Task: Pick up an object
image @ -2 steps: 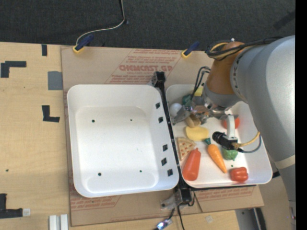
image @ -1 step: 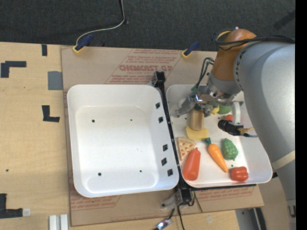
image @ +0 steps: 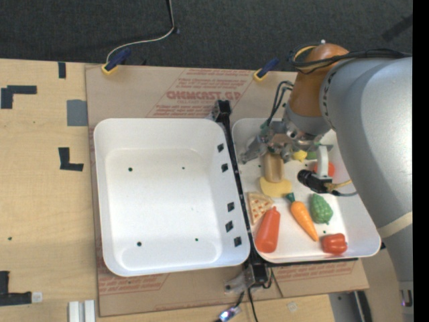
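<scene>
The counter (image: 40,200) is pale wood, and a brown cardboard sheet (image: 194,92) lies on it under both bins. The grey arm (image: 375,133) comes in from the right and covers much of the right bin's far side; its orange band (image: 310,89) sits above the wrist. The left bin (image: 161,129) is the larger white shape, with a few small dark dots on its floor. The right bin (image: 358,243) touches it along a shared edge lined with black clips.

The gripper (image: 273,154) hangs low over the far part of the right bin, just above a tan cylinder (image: 272,167) that stands upright there. Whether the fingers are wide, narrow or closed on the cylinder cannot be told from this angle.

All the toy food lies in the right bin. A long red pepper (image: 267,230) rests near the dividing edge, beside a waffle-patterned wedge (image: 257,205). A pale yellow piece (image: 275,187) sits at the cylinder's foot. An orange carrot (image: 303,219) lies at a slant next to a green vegetable (image: 322,208), and a small red tomato (image: 334,243) sits near the near right corner.
</scene>
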